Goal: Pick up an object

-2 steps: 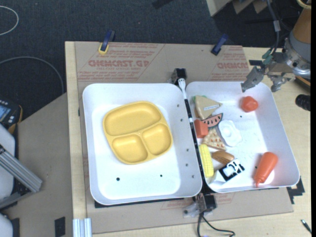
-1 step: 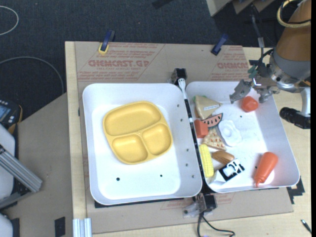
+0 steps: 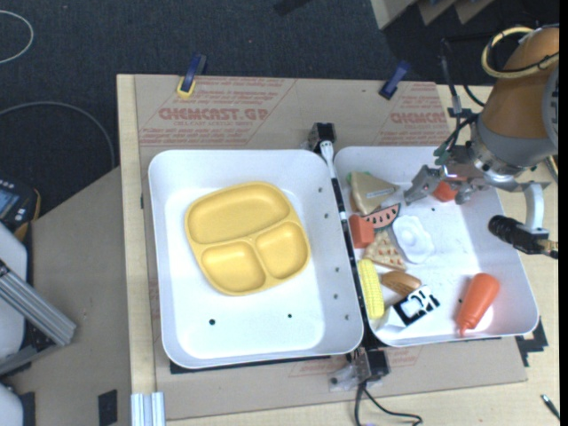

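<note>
While jaws (image 3: 435,187) hover over toys, bench board (image 3: 213,114) reads "CHEMCAST GP".

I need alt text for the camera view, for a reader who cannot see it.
A robot arm reaches from the right over the right white bin, which holds toy food such as a carrot and corn. The left bin holds a yellow divided plate.

Two bins stand side by side on the bench (image 3: 142,114). In the left bin (image 3: 169,238) lies a divided plate (image 3: 246,236). In the right bin (image 3: 524,300), a sandwich wedge (image 3: 368,189), a watermelon slice (image 3: 382,215), a cracker (image 3: 387,254) and a corn cob (image 3: 371,288) lie along its left wall; a carrot (image 3: 477,302) lies at the right, near the front.
</note>
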